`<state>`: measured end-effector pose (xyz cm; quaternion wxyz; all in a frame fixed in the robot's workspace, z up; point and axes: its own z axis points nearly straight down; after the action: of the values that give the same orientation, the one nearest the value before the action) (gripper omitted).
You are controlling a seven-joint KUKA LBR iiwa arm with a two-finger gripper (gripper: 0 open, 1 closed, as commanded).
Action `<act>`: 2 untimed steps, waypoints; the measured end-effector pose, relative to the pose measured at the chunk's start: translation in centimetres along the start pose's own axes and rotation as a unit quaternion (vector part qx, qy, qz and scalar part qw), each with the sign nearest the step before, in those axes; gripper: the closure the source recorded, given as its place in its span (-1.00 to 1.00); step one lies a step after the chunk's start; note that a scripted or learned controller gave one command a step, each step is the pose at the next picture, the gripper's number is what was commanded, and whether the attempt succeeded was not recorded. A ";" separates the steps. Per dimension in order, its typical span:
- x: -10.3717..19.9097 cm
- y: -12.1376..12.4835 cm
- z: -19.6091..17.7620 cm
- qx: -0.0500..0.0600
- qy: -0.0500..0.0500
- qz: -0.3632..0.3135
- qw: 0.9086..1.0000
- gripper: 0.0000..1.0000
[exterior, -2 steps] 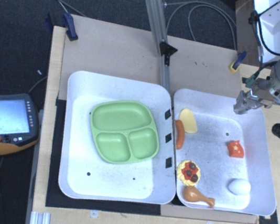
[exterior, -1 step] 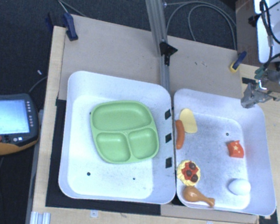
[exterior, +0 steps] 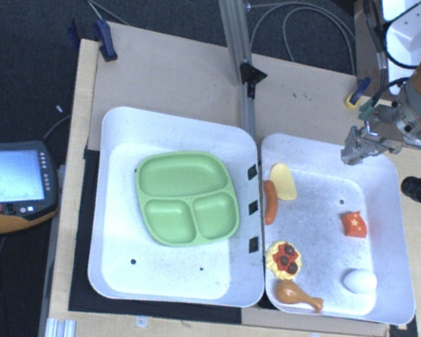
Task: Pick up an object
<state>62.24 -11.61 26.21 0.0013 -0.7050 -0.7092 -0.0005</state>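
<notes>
The tool (exterior: pixel 354 154) hangs above the right bin's (exterior: pixel 400 227) far rim with nothing in it, how wide I cannot tell, while the red piece (exterior: pixel 354 224) and white egg (exterior: pixel 359 281) lie below, well apart.

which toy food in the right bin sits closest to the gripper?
The yellow chip-shaped piece by the left wall of the right bin. The gripper hangs over the bin's far edge; the red piece is slightly farther, the white egg farther still.

A pale wooden bench (exterior: pixel 170 77) stood on dark carpet (exterior: pixel 22 52); a teach pendant (exterior: pixel 8 186) lay at nine o'clock.
</notes>
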 end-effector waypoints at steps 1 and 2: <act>4.8 -1.4 -0.5 0.000 0.000 0.000 1.000 1.00; 10.6 -3.3 -0.6 0.001 0.001 -0.001 1.000 1.00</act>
<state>58.89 -1.07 26.88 0.0023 -0.7046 -0.7096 -0.0004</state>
